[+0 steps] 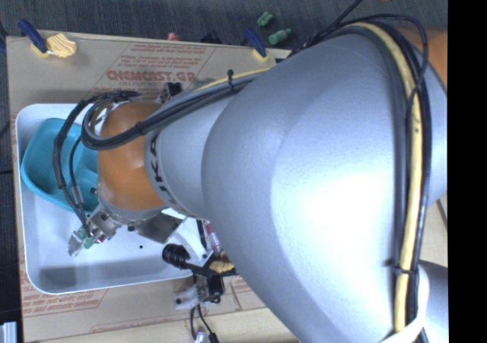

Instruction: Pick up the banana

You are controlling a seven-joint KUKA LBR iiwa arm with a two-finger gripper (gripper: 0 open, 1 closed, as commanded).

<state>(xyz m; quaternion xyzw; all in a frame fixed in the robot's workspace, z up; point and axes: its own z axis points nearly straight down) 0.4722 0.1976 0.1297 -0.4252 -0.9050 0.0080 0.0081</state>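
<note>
arm [304, 182] over left bin [30, 258]; bowl [46, 166] inside.

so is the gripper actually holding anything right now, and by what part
Cannot be told. The arm and its orange band hang over the left bin, beside a blue object, hiding the grasp.

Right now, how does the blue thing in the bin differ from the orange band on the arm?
The blue object lies low in the white bin, against its left wall; the orange band sits higher, on the arm above it. The blue object is half hidden behind the arm and cables; the orange band shows in full. Both look smooth and rounded.
</note>
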